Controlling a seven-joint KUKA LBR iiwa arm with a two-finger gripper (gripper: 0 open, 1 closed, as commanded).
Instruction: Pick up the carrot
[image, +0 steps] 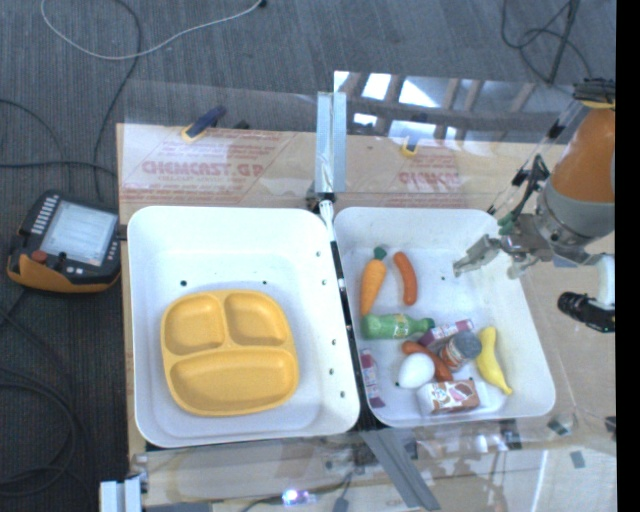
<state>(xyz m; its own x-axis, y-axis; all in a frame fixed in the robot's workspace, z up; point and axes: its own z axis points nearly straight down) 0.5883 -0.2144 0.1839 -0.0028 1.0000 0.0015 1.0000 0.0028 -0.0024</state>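
- Carrot (372, 284) is likely a light, stiff toy with a smooth, somewhat slick skin, so it should not crush but could slip out of a loose pinch.
- The best hold is judged to be across its thick middle, below the green top, with the fingers on its long sides.
- It looks orange and tapered, with a small green tuft at the far end, lying roughly lengthwise along the bin.
- It sits in the right bin (540, 400), close to that bin's left wall, just beside the red sausage (405, 277) and just above the green bottle (395, 326).
- The gripper (487, 253) hovers over the right bin's far right part, well apart from the carrot, its claw spread and grasping nothing.
- The yellow tray (230, 350) lies in the left bin (150, 300).
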